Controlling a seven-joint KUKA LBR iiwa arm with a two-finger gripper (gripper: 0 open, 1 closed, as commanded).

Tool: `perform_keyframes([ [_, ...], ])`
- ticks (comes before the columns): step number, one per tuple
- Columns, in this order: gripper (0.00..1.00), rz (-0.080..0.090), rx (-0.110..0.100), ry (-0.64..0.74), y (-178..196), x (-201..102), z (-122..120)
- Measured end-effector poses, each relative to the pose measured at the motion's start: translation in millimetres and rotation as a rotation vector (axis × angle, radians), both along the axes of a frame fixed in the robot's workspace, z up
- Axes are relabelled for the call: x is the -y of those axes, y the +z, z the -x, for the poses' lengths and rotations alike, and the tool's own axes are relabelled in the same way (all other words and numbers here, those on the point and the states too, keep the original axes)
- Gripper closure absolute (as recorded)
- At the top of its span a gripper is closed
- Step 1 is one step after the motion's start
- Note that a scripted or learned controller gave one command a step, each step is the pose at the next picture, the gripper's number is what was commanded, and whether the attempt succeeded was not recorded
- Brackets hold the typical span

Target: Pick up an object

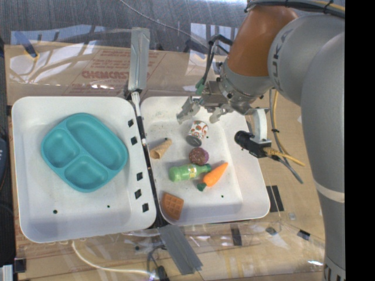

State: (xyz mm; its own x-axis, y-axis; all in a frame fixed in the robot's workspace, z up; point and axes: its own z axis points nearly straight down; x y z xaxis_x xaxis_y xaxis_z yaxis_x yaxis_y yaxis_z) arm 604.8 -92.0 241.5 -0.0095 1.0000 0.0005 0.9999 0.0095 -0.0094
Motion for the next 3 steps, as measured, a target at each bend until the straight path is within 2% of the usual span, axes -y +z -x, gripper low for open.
perform_keyframes([
  [1, 0.0, -0.001, -0.005, 0.074, -84, 47, 43],
  [2, 0.0, 0.0, 0.006, -0.09, -151, 81, -8],
  [3, 1.0, 0.0, 0.0, -0.085, -145, 80, -8],
])
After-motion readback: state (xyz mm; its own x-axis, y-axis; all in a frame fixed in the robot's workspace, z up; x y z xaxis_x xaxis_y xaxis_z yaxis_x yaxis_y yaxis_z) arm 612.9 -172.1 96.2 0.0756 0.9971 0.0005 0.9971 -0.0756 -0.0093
